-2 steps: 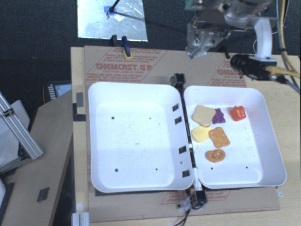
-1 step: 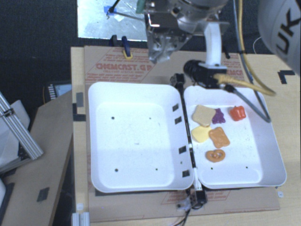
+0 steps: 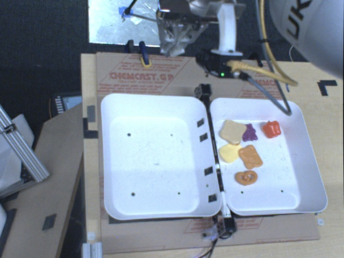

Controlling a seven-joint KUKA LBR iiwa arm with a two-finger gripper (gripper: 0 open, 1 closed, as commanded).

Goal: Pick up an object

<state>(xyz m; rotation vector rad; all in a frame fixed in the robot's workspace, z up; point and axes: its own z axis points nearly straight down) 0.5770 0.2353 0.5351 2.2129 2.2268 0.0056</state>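
The right bin (image 3: 301,165) holds several small toy foods: a tan bread slice (image 3: 231,131), a purple grape bunch (image 3: 249,133), a red pepper (image 3: 272,129), a pale yellow piece (image 3: 229,153), an orange slab (image 3: 250,156) and an orange pretzel (image 3: 246,177). My gripper (image 3: 174,43) hangs high above the bench's far edge, beyond the left bin (image 3: 115,144), well away from the objects. Nothing shows beneath it.
A black divider with clips (image 3: 210,155) runs between the bins. Yellow and grey cables (image 3: 269,79) trail over the far right corner of the right bin. A metal frame (image 3: 21,149) stands off the bench at the left.
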